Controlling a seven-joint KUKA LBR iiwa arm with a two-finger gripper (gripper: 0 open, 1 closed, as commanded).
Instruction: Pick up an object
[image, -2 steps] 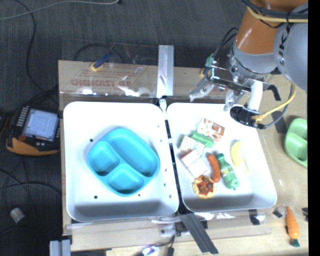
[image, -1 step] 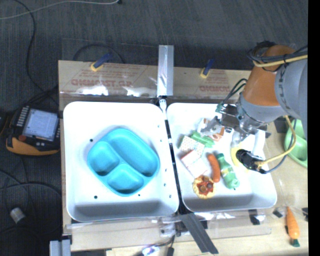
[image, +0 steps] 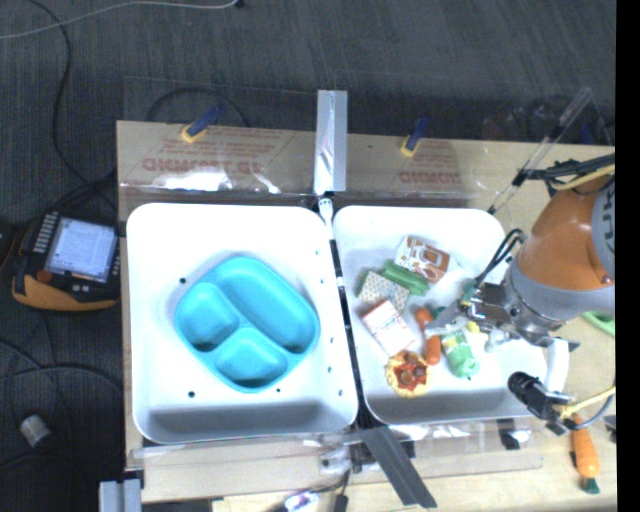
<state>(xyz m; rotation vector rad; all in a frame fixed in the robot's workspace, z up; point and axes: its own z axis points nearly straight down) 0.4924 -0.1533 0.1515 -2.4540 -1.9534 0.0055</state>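
Pick candidates sit in the right bin (image: 350, 300), a loose cluster of small toy-food pcs at center-right of frame: a white/brown printed box (image: 424, 259) at the top, a green oblong pc (image: 404, 277) just below-left of it, a speckled grey-green packet (image: 379, 288) beside that, a pink/white packet (image: 384, 321) below, a red-yellow pizza-like pc (image: 408, 371) at the bottom, an orange carrot-like pc (image: 431, 347) w/ a smaller orange bit above it, and a green bottle-shaped pc (image: 460, 357) at the cluster's right edge. Count: 2 white bins; approx 7–8 small items in the right one, some overlapping so exact no. unclear; 1 blue three-compartment tray (image: 247, 320) in the left bin (image: 150, 250). Gripper (image: 478, 312) is low over the right bin, at the cluster's right side, near the green bottle-shaped pc. Finger spacing can't be made out, and whether anything is held can't be told.
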